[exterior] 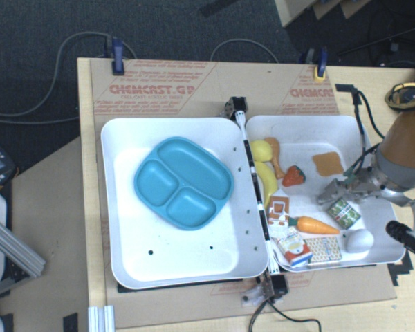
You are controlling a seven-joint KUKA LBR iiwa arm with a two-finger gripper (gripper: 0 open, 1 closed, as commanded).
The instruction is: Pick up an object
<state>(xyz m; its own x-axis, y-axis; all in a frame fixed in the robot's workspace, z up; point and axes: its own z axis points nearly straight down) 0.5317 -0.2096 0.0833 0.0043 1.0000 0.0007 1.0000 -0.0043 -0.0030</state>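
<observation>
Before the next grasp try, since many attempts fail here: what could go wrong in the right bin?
The gripper hangs just above a small green packet with a white egg-shaped item and the carrot close by, so it may nudge a neighbour or pinch two at once. The packet also lies near the right bin wall, so it could slide away instead of lifting.

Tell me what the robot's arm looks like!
The arm is round and fat, with an orange-brown band on top and grey underneath. At its end sits a grey metal gripper with thin bits sticking out. A black cable loops along next to it.
</observation>
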